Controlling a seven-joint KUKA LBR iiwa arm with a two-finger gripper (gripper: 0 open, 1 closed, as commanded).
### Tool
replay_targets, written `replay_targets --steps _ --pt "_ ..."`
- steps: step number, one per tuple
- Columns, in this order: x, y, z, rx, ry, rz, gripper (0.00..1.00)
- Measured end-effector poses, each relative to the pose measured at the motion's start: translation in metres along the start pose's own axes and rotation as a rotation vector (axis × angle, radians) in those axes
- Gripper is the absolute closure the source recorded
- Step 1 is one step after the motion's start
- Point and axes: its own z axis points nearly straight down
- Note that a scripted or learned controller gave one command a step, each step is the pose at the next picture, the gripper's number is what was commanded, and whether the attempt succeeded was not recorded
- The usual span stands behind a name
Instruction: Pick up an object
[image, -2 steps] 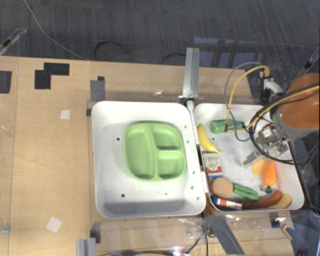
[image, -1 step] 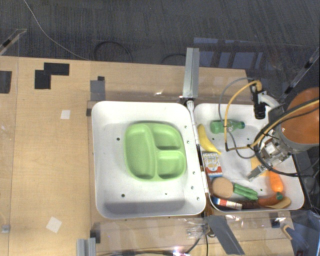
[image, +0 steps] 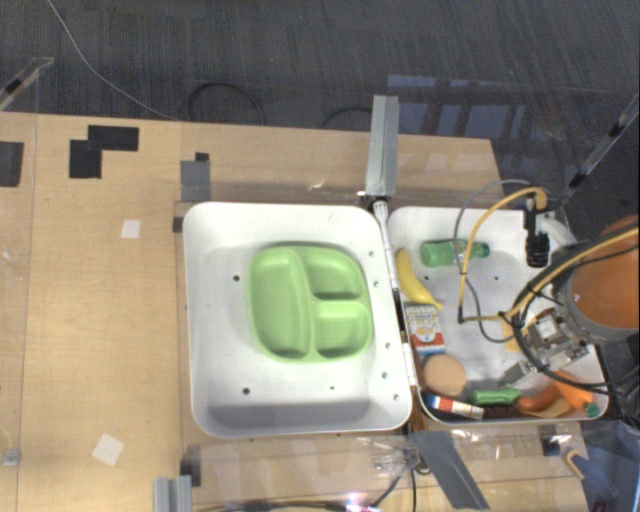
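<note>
Well, the likeliest pick from where I sat was the green marker (image: 495, 397), lying flat along the near wall of the right bin (image: 500, 225), just beside the gripper (image: 523, 367). I judged it light, stiff and slick. It was a thin barrel that would roll, so I would have taken it across its middle, with the jaws square to its length. I could not tell from the camera whether the gripper was open or closed, and nothing showed as held.

An orange piece (image: 562, 396) lay touching the marker's right end, and a red-and-white pen (image: 453, 405) lay just to its left, so a clean approach looked tight. A tan round lump (image: 445, 375) sat above the pen; it looked firm and easier to hold. Further up the bin were a small carton (image: 425, 330), a banana (image: 413, 280) along the dividing wall, and a green cylinder (image: 453, 252) near the far side. Yellow and black cables (image: 470, 260) looped over that bin from the arm (image: 605, 295), and I thought they could snag.

The left bin (image: 210, 320) held a green divided plate (image: 308, 303). Both bins sat on a pale wooden bench (image: 90, 330), with dark carpet (image: 250, 50) beyond.
</note>
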Motion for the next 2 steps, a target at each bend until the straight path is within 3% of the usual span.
replay_targets --steps 1,2 --pt "0.01 -0.029 0.002 -0.01 -0.007 -0.324 0.0" --pt "0.006 -0.045 0.003 -0.008 -0.011 -0.787 0.0"
